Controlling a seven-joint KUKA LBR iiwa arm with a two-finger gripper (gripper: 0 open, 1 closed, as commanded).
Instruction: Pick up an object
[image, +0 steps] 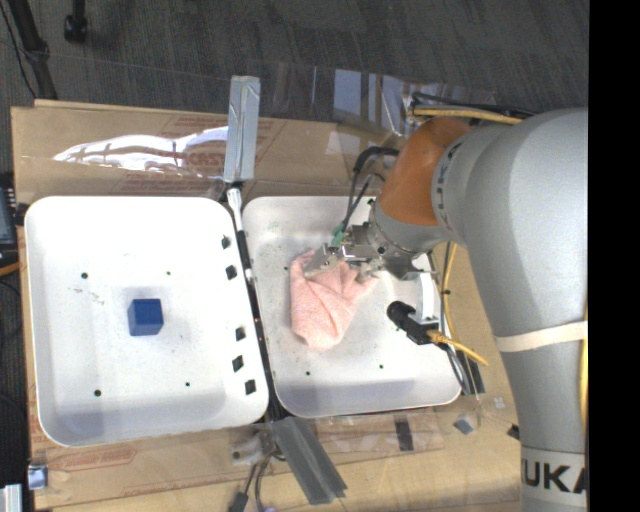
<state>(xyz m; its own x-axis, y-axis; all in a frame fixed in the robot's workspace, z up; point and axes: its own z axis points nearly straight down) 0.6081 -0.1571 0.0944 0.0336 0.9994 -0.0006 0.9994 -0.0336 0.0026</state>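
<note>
Crumpling soft pink cloth (322, 300) under pincer (345, 257), rt bin (400, 385), blue cube (146, 316) left

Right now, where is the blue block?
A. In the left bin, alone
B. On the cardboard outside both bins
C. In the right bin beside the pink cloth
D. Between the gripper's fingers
A. The blue block sits on the floor of the left bin, while the pink cloth lies in the right bin under the gripper.

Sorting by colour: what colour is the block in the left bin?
Blue block, clearest in the camera view.
</note>
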